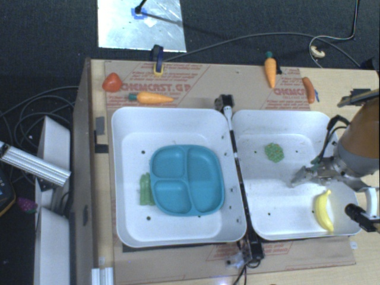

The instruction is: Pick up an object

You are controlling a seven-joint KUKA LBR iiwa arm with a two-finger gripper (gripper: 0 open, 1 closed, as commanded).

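Banana (323, 211): curved, smooth yellow | right bin (261, 221): white | gripper (297, 180): metallic, jaw state unclear

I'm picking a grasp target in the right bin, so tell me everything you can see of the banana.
The banana is small, bright yellow, smooth and glossy like plastic, with a paler tip at its upper end. It lies flat on the floor of the right bin, near the front right corner, curved and running roughly top to bottom in the camera view. It looks whole. The end effector sits up and to its left, apart from it.
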